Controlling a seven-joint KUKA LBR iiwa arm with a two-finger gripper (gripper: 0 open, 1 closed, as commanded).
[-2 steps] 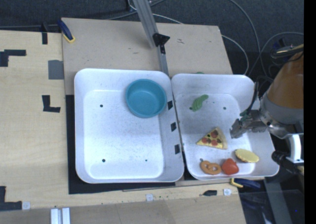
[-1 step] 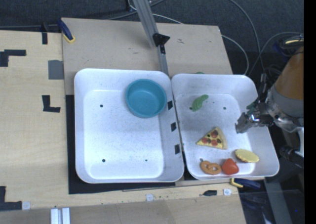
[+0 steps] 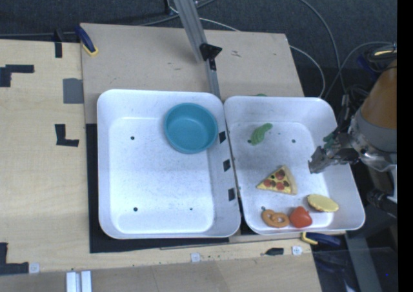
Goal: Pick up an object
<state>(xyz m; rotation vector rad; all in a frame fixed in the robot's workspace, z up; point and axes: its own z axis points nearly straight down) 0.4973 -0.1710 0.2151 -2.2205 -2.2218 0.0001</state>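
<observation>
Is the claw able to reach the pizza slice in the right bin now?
Probably yes. The claw hangs over the right bin, just right of the pizza slice, and nothing lies between them; the other toys sit further off.

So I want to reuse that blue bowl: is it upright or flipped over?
Upright. The blue bowl sits in the left bin with its rim up and its hollow inside facing the camera; nothing shows inside it.

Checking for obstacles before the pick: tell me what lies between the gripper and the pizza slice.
Nothing: the camera view shows bare white bin floor between the gripper and the pizza slice.
</observation>
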